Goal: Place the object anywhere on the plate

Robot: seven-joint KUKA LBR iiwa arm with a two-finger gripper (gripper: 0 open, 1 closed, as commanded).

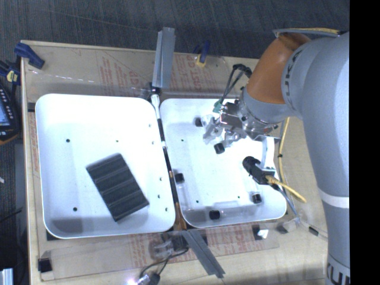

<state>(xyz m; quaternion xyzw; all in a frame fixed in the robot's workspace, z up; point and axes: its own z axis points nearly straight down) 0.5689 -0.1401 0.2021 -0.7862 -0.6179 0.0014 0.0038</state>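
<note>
Camera view from above: I am watching the wooden bench carrying two shallow white bins side by side, with the grey arm reaching in from the right, its orange band showing above the wrist. The left bin is holding the one loose thing I am seeing, a dark ridged block. It is lying flat and turned at a slant in the near half of that bin, apart from every wall. The right bin is sitting under the wrist. The gripper is hanging over this bin's far half, well apart from the block and on the other side of the divide between the bins. Its jaws are standing apart, the two dark tips clearly separated, and I am seeing nothing between them. A grey metal bar is standing at the far edge where the two bins meet. Two blue clamps are gripping the bench's far side, one at the left corner and one near the middle.
</note>
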